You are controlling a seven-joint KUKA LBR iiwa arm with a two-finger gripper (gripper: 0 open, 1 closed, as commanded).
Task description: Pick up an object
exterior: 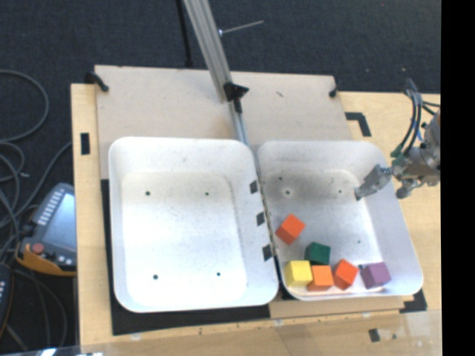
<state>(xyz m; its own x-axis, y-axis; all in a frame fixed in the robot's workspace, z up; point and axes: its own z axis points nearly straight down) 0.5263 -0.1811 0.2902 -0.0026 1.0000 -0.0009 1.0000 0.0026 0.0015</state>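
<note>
Several small cubes lie in the right bin [326, 151]. An orange cube [290, 228] sits alone near the bin's left wall. Along the front wall are a green cube [318, 253], a yellow cube [300, 272], a second orange cube [321, 276], a red-orange cube [345, 273] and a purple cube [375, 274]. My gripper [387, 185] hangs over the bin's right rim, well behind the purple cube. It is open, its fingers [369, 183] spread with nothing between them.
The left bin [182, 221] adjoins the right one. A slanted metal rail [211, 43] rises from behind the bins' shared edge. A teach pendant [52, 228] and cables lie off the bench's left side.
</note>
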